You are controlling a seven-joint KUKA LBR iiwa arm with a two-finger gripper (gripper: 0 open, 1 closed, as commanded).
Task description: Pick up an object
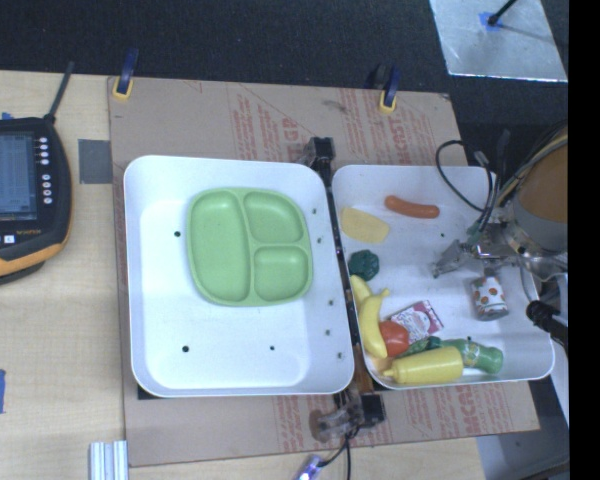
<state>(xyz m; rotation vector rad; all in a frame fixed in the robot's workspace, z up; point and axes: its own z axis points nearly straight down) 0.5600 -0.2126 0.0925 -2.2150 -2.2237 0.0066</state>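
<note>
The right-hand white bin (420, 183) serves as the landmark here. The gripper (458, 258) hangs over its right half, its two thin fingers spread apart and reaching leftward, with nothing between them. Just below and to the right of the fingertips, still inside that bin, a small can (490, 296) with red spots lies on the floor, near the gripper but not between its fingers. Toward the bin's upper edge lies a sausage (412, 207), and at its upper left a pale yellow chip-like piece (365, 226). Along its left wall sit a dark green lump (364, 264) and, below that, a banana (370, 318). In the lower part crowd a red tomato-like piece (395, 338), a red and white packet (417, 320), a yellow bottle (428, 369) and a green vegetable (483, 355), touching or nearly so. Left of the bin, in its neighbour, rests a green divided plate (248, 245). I judge the task to be at the approach step: nothing has been grasped. The next move seems to call for settling on one object (the can is nearest, and stands apart from the clutter), centring the open fingers over it, descending to the bin floor and closing; a rounded can lying on its side may roll away from the pinch.
</note>
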